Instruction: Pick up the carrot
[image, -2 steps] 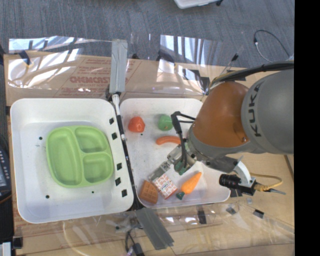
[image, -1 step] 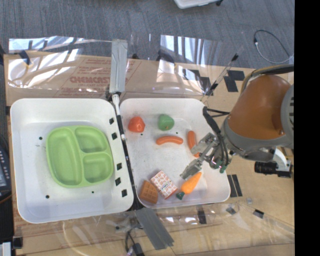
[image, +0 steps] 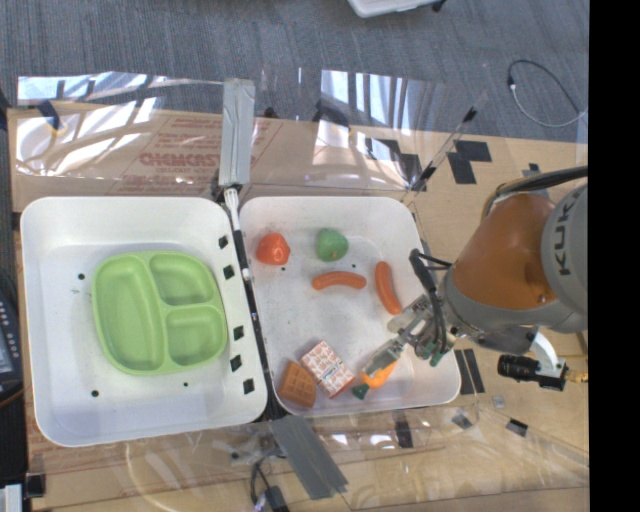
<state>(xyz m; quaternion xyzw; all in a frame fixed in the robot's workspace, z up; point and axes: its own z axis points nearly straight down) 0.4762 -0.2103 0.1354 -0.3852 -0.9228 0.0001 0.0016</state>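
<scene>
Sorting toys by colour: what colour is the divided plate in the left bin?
Light green, seen clearly in the camera view: divided plate.

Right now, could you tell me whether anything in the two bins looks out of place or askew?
Nothing looks spilled or damaged. The green divided plate lies flat in the left bin. The toy food is scattered loosely in the right bin, and the carrot lies pushed close to the front right corner, with the tool right at it.

Small orange carrot (image: 377, 377) with green top, at right bin's near-right corner.
</scene>
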